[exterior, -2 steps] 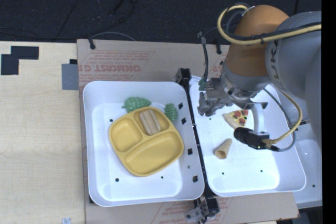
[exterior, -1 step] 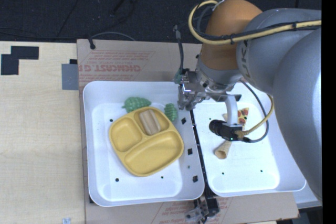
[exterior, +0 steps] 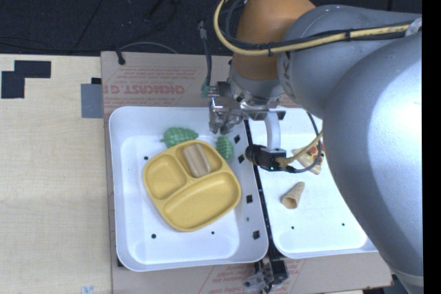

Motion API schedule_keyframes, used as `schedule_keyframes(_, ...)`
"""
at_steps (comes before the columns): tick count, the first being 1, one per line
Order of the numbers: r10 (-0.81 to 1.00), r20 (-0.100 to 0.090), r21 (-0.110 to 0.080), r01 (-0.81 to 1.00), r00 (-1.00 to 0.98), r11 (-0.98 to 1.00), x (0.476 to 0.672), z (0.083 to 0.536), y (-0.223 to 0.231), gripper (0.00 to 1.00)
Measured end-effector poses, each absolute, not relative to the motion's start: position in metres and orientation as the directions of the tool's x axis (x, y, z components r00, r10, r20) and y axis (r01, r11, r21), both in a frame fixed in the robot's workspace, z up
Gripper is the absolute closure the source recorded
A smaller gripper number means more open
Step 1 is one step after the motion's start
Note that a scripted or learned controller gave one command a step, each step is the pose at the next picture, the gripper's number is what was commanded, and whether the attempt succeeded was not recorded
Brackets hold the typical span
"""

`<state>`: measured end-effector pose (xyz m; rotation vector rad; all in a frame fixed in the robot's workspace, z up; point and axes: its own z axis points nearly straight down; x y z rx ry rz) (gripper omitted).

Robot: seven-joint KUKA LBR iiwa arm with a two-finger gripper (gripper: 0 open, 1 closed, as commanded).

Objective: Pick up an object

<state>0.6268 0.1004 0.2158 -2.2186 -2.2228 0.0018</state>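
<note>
On the bench (exterior: 41,169), two shallow white bins sit side by side on a cardboard sheet (exterior: 158,82) with reversed red lettering. Left bin (exterior: 127,231): holds a yellow divided plate (exterior: 189,200) with three compartments, lying tilted against the bin's axis; a tan, roll-like piece (exterior: 197,160) rests in its upper right compartment. A green leafy toy piece (exterior: 180,136) lies just beyond the plate's upper edge, touching or nearly touching its rim; a second small green piece (exterior: 223,146) sits beside the plate's upper right corner, near the divider between the bins. Right bin (exterior: 331,237): a small tan cone-shaped piece (exterior: 293,195), like an ice-cream cone, lies on its side on the bin floor, apart from everything else. Above it, near the divider, a cluster of small items (exterior: 306,156) with yellow, red and white parts lies beside a black part of the arm's tooling; too tangled to name. Grey arm (exterior: 365,113) enters from the right, large and close to the lens, orange band (exterior: 265,27) above the wrist, yellow cable looped round it. Gripper (exterior: 222,122) hangs over the far edge of the left bin, just above the small green piece. Whether it is spread or closed cannot be told from this angle; nothing is visibly between its tips.
</note>
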Motion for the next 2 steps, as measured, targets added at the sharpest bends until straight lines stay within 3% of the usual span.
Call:
schedule_keyframes(1,1.0,0.0,-0.002,1.0,-0.001,0.001,0.638,0.2194,0.1091,1.0)
schedule_keyframes(2,1.0,-0.001,-0.003,1.0,-0.003,0.003,0.6373,0.2192,0.1095,0.0)
